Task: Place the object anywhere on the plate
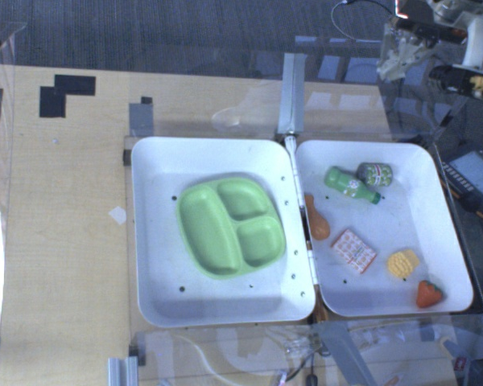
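A light green plate (229, 225) with three compartments lies in the left white bin (157, 296), and nothing rests on it. The right bin (435, 175) holds a green bottle (352, 184), a small green and grey can (375, 174), an orange-brown piece (316, 220) against the left wall, a pink checkered packet (353, 250), a yellow corn piece (402, 263) and a red strawberry (428, 293). My gripper (393, 61) hangs high at the top right, beyond the far rim of the right bin and well away from every object.
A metal divider post (291, 95) stands behind the seam between the two bins. Black tape marks (64, 95) lie on the wooden bench at the far left. Cables and equipment (475, 175) crowd the right side.
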### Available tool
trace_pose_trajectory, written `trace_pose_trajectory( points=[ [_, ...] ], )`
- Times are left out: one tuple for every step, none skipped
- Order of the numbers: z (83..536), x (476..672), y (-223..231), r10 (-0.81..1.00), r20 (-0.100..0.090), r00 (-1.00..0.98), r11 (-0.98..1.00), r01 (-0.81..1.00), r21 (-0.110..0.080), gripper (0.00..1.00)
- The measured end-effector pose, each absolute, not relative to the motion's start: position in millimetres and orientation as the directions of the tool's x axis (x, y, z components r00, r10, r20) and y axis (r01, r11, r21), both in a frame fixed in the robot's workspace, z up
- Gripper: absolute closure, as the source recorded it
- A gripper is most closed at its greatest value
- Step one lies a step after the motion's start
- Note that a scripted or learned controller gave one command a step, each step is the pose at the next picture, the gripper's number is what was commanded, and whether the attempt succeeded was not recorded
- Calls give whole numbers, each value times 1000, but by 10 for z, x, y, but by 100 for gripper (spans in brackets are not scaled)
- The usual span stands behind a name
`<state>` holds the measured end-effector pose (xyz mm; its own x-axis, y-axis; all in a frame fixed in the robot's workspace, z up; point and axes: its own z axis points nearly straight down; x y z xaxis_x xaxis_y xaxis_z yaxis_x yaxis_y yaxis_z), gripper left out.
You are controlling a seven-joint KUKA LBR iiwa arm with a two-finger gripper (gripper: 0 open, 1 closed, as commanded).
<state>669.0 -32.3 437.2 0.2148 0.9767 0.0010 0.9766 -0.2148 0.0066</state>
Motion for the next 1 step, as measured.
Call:
trace_pose_trajectory(
  points=[
    [2358,6011,64,975,1,222,-222,975,1,100]
  ],
)
